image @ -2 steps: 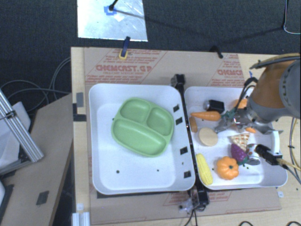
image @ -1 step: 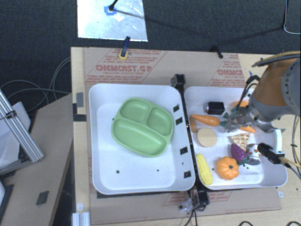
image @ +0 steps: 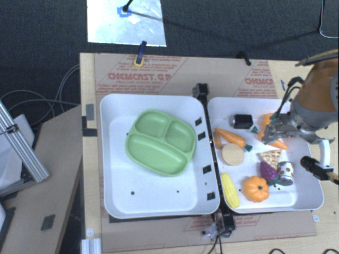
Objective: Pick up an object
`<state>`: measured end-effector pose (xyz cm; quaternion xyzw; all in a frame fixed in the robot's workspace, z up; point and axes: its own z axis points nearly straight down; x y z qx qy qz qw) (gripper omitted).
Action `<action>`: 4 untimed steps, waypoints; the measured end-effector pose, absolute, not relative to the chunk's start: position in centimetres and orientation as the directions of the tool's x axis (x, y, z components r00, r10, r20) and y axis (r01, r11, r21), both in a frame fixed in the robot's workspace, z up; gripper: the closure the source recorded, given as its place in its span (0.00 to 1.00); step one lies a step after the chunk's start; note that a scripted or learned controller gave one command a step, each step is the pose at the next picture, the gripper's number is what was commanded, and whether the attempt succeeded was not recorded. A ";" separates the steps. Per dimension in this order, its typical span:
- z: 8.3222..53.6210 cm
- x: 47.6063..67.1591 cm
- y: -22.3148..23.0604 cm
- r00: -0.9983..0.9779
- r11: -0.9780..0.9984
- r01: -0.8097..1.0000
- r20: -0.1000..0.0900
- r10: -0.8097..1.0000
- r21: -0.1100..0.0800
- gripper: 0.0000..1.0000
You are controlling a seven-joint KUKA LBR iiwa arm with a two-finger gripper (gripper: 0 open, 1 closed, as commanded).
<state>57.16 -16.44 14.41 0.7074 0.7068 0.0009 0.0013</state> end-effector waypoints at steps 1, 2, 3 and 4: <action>19.0 57.0 -17.1 0.001 -0.001 1.000 -0.002 1.000 0.006 1.00; 22.7 57.2 -17.2 -0.004 0.004 1.000 -0.001 1.000 0.005 1.00; 23.7 57.3 -11.8 -0.010 0.010 1.000 0.001 1.000 0.003 1.00; 22.8 58.3 -6.4 -0.010 0.010 1.000 0.001 1.000 0.001 1.00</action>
